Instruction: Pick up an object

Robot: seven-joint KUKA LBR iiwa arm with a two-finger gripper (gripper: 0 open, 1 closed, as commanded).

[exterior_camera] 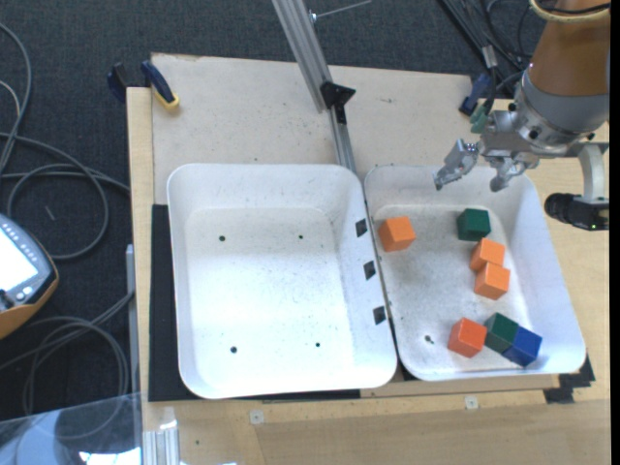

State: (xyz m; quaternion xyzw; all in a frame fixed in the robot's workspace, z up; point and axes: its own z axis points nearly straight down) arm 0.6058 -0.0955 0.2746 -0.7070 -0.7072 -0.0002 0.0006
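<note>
Claw (479, 168) hangs over the far rim of the right bin (554, 260), at about 1 o'clock of the view, fingers spread wide apart with nothing between them and touching no block. One fingertip sits toward 9 o'clock, the other toward 3 o'clock, both above the bin's upper edge. Arm (570, 46) enters from the 2 o'clock corner, orange band above the grey wrist. Right bin contents: green block (474, 224) nearest the claw, just toward 6 o'clock of it; orange block (396, 232) alone near the bin's 9 o'clock side; two orange blocks (490, 267) touching, stacked toward 6 o'clock of the green one; at the 5 o'clock end a cluster of an orange cube (467, 337), a dark green block (502, 331) and a blue block (523, 346), the last two touching. Left bin (184, 260) sits beside it on the desk (242, 105). A metal rail (305, 42) slants across the desk toward 12 o'clock.
</note>
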